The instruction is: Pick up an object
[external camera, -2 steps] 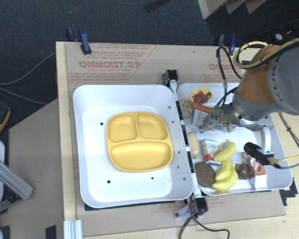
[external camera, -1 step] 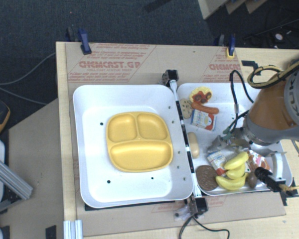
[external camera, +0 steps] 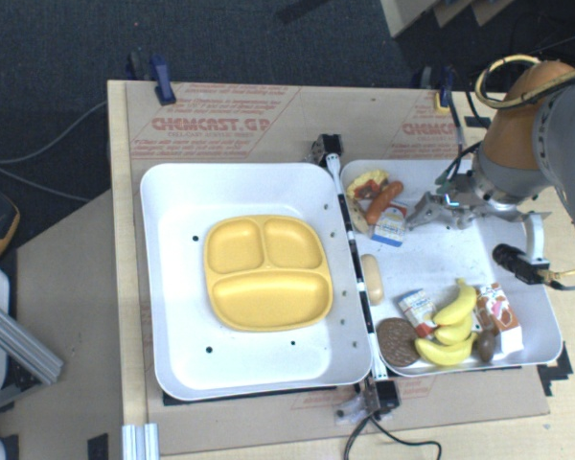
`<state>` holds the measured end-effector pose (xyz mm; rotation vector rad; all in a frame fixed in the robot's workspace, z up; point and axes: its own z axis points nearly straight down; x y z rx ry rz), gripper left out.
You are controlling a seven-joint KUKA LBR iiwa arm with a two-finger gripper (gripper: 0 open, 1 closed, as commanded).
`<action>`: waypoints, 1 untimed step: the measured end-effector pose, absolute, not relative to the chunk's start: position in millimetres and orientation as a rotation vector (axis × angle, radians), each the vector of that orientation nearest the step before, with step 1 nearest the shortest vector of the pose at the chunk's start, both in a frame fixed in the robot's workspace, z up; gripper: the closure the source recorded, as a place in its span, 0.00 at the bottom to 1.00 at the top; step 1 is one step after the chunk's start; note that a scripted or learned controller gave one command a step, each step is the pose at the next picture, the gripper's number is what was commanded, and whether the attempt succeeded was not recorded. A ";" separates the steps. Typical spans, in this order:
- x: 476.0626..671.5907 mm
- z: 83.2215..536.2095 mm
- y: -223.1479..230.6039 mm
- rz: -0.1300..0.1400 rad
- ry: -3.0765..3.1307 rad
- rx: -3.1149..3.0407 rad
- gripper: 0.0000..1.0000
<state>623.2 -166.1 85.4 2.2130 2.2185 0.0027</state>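
Gripper (external camera: 429,209) hangs low over the right shallow white bin (external camera: 517,266), near its far end, at the tip of the grey arm (external camera: 517,151) with the orange band; whether it is clenched or released, I cannot tell. Just to its left lie a small white-and-blue packet (external camera: 389,226) and some red sausages (external camera: 383,197). At the near end of that bin sit yellow bananas (external camera: 450,326), a round brown cookie (external camera: 397,341) and a red-and-white carton (external camera: 499,318). The left white bin (external camera: 172,286) holds a yellow three-section plate (external camera: 266,272).
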 end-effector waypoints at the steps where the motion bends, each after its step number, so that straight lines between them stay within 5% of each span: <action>1: 523.3 85.0 -220.7 0.003 2.225 2.233 0.00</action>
